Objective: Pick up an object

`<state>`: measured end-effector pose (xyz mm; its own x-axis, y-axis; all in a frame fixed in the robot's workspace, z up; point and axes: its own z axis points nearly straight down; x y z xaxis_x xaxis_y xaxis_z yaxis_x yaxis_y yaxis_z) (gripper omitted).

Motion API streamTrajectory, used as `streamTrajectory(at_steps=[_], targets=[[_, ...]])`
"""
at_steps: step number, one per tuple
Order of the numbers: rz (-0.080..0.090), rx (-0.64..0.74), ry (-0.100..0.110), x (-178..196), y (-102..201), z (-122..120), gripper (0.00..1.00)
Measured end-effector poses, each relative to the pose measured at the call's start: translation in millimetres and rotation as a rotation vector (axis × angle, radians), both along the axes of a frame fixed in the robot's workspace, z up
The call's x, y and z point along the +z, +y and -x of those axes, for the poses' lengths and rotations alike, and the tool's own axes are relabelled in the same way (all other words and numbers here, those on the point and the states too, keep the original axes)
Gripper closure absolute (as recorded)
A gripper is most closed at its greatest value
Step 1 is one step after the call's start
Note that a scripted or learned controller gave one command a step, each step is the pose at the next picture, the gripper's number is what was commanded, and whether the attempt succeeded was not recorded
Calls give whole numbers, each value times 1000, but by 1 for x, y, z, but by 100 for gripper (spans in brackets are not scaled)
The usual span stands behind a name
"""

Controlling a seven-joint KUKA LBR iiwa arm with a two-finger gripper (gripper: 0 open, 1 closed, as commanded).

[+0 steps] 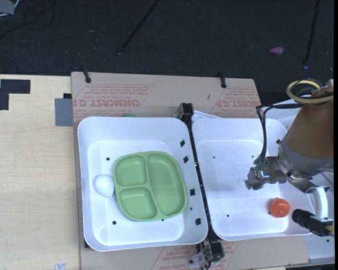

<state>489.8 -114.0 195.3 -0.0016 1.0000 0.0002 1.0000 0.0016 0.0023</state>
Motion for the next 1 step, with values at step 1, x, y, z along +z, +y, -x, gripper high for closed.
streamTrajectory(at_steps=[1], targets=[[0, -1, 4, 6, -1, 0, 100]])
